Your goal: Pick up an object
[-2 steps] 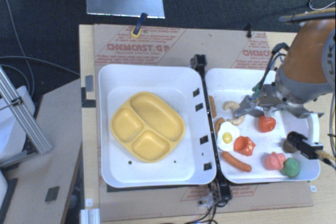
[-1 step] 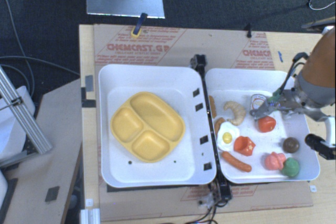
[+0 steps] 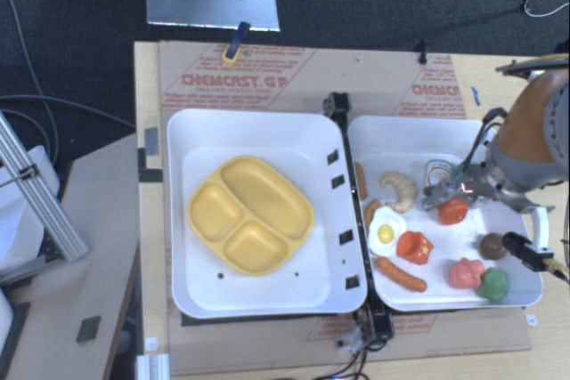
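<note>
Right bin [image 3: 445,133]: gripper [image 3: 445,194] touching red tomato [image 3: 453,211].

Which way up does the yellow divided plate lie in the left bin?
Right way up: the yellow divided plate shows three hollow compartments facing the camera.

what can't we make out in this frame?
- Claw: too small and cluttered in the camera view to tell its grip state, or whether it touches the red tomato beside it.
- Arm: cut off by the view's right edge.
- Brown item: too small to identify.
- Bin divider: hides part of an orange piece.
</note>
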`<state>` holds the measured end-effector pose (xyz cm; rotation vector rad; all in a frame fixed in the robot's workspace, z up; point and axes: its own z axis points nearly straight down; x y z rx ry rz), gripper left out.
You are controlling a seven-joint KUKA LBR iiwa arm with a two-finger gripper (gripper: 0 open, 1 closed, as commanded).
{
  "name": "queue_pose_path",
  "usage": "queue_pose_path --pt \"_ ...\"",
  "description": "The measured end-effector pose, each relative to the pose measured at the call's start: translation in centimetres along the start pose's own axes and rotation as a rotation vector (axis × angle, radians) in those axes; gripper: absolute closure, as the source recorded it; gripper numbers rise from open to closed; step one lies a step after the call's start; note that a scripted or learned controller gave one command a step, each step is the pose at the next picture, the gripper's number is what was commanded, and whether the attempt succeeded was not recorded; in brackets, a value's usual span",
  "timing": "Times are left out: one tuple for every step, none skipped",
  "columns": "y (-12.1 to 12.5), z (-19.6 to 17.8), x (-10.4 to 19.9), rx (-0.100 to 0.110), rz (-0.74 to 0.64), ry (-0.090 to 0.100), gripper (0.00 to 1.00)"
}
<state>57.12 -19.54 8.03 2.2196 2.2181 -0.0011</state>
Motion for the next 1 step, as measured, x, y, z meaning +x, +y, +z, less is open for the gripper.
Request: queue_pose_path --pt "0.2 -1.6 0.17 -0.005 -0.007 0.0 1.0"
